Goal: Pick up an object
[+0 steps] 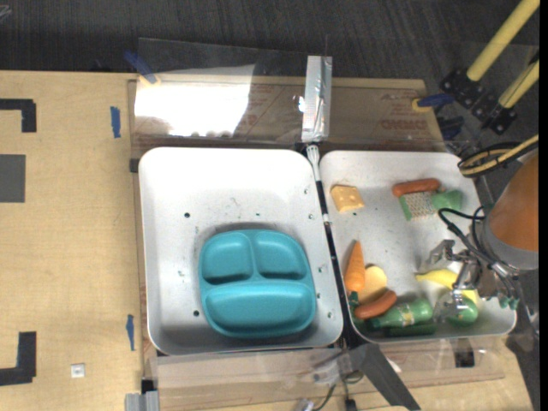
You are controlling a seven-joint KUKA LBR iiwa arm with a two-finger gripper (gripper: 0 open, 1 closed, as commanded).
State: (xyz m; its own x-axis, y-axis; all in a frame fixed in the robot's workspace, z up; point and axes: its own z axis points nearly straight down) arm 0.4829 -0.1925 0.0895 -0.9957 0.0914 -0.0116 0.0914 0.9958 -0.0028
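Observation:
My gripper (456, 274) hangs low over the front right part of the right bin (385, 165), reaching in from the right below the orange band (516, 217). It is right by a small yellow piece (433, 276) and a green item (463, 313); whether it touches either is unclear. To their left lie a green bottle (403, 315), a red sausage (377, 303), an orange carrot (354, 264) and a yellow fruit piece (375, 277). At the back of the bin are a tan wedge (347, 197), an orange-red sausage (416, 187) and a green-handled grater-like object (431, 204).
The left bin (171, 187) holds a teal divided tray (255, 281). A black cable (462, 223) loops over the right bin near the arm. A silver taped strip (316, 99) stands behind the divider between the bins. Yellow poles (507, 28) rise at the back right.

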